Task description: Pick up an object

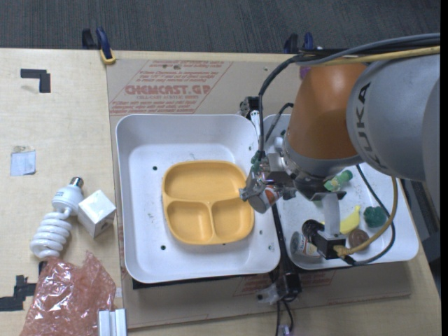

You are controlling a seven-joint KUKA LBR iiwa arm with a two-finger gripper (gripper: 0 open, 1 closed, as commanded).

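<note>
Yellow plastic forms the three-compartment tray (pixel 208 201) that is seen lying flat in the left bin (pixel 140 152), a little toward that bin's right wall. Against this tray every other place is given. The gripper (pixel 257 196) is found just off the tray's right rim, over the divide between the two bins, at the end of the grey arm (pixel 392 103) with its orange band (pixel 322 107). Whether its claw is open or closed cannot be told, and nothing can be made out between its tips. To the right of the tray, beyond the gripper, the right bin (pixel 402 247) is seen, partly covered by the arm; in it a yellow object (pixel 350 220), a dark green object (pixel 376 215) and a brown round object (pixel 358 238) are grouped close together. Well to the left of the tray, outside the bins, a white spiral bulb (pixel 56 222) and a white cube (pixel 96 213) are laid on the bench.
</note>
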